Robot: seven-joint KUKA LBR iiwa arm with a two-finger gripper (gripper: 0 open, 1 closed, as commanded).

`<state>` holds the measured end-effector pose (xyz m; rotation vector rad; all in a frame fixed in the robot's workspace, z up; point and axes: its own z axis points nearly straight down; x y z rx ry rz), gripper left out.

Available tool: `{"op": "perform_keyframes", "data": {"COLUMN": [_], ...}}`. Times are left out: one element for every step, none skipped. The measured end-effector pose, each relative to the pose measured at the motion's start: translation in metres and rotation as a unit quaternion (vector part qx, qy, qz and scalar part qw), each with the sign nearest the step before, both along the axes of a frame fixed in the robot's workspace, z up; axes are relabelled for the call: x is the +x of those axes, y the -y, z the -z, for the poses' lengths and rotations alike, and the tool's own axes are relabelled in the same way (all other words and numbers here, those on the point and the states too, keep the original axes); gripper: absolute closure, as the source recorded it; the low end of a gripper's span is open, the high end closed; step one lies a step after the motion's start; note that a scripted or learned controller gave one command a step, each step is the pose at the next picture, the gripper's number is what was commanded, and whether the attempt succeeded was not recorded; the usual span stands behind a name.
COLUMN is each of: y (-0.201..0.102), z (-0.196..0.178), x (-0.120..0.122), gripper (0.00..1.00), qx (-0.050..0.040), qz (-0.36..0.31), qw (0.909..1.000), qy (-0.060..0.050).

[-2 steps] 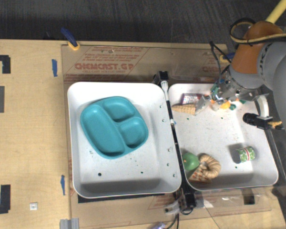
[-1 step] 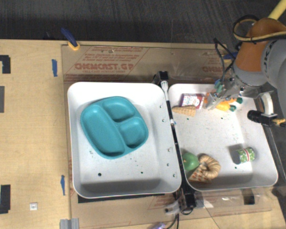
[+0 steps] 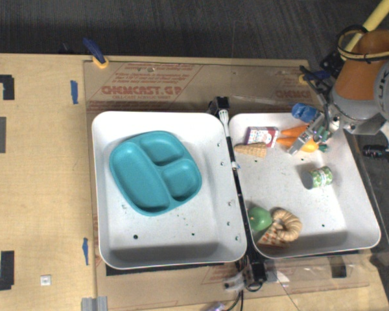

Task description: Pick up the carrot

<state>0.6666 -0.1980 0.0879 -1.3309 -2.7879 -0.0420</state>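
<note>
The arm reaches in from the right over the right bin point(image 3: 366, 235), and its pincer point(image 3: 316, 135) is low at the far end of that bin, right at the carrot point(image 3: 292, 135); I judge this to be the closing-in or grasp stage of the pick, with the lift not yet done. Whether the pincer is spread or closed I cannot tell, since the metal tips and the orange of the carrot run together there, so I would not claim a grip. The carrot lies in the far part of the right bin, just beside a small red-and-white packet point(image 3: 261, 136) and close behind a waffle cone point(image 3: 251, 150). Its long axis runs roughly left to right across the bin, tilted a little; the right end sits under the pincer, and which end is the tip is too small to read. The next move, as I judge it, calls for closing squarely across that long axis, then a straight rise clear of the packet and cone. Nearer in the same bin lie a small green-and-white can point(image 3: 319, 177), a green fruit point(image 3: 260, 219) and a croissant-like bread point(image 3: 282, 227); the left bin point(image 3: 110, 238) holds a teal divided tray point(image 3: 155, 172)
</note>
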Motion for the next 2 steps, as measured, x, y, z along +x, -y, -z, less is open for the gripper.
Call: {"op": "perform_keyframes", "data": {"y": [-0.084,-0.165], "z": [-0.003,-0.100], "x": [-0.070,-0.168], "gripper": [1.00,1.00], "qx": [-0.0224,-0.0228], "qz": [0.087,0.067], "qw": [0.9957,0.9973], "qy": [0.021,0.020]}}
